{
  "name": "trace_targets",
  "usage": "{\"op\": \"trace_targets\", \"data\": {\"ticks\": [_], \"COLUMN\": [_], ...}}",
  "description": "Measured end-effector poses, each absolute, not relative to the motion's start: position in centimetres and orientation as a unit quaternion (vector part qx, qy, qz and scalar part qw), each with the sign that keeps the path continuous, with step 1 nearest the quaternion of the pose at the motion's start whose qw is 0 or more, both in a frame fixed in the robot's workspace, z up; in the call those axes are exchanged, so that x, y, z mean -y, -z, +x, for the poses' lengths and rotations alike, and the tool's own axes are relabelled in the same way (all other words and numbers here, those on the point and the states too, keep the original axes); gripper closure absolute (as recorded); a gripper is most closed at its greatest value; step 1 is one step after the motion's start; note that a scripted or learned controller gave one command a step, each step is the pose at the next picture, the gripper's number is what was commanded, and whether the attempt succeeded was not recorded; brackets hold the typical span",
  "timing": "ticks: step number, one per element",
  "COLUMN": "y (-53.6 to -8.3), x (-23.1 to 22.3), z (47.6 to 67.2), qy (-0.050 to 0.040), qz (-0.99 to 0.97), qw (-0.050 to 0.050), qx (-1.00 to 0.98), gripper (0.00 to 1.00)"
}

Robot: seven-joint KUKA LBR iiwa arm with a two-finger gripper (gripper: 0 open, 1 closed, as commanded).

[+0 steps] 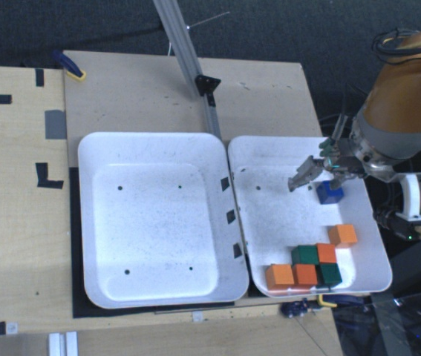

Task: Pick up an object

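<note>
Nothing picked yet, far as I can tell. Gripper (320, 170) hangs over the right bin (269, 199), fingers splayed apart w/ nothing between them. Blue block (330, 193) sits on the bin floor just beside it: small, squarish, looks rigid. Orange & green blocks (310, 265) cluster near the front edge. Grasp & lift still to do.

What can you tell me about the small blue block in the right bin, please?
The blue block is a small cube-like piece, solid blue, plain and matte as it looks. It lies on the floor of the right bin, in its upper right part, apart from the orange and green blocks clustered near the bottom rim. The end effector is just above and beside it in the view; whether it touches the block cannot be told.
</note>
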State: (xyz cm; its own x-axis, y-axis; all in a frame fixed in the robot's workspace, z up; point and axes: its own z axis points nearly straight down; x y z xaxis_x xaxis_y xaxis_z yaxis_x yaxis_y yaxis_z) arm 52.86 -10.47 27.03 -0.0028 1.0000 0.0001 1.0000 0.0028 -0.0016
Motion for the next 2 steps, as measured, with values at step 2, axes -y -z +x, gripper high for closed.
{"op": "trace_targets", "data": {"ticks": [2], "y": [-22.4], "x": [11.2], "z": [52.7], "qy": [-0.0025], "qz": [-0.707], "qw": [0.002], "qx": [0.707], "gripper": [0.00]}}
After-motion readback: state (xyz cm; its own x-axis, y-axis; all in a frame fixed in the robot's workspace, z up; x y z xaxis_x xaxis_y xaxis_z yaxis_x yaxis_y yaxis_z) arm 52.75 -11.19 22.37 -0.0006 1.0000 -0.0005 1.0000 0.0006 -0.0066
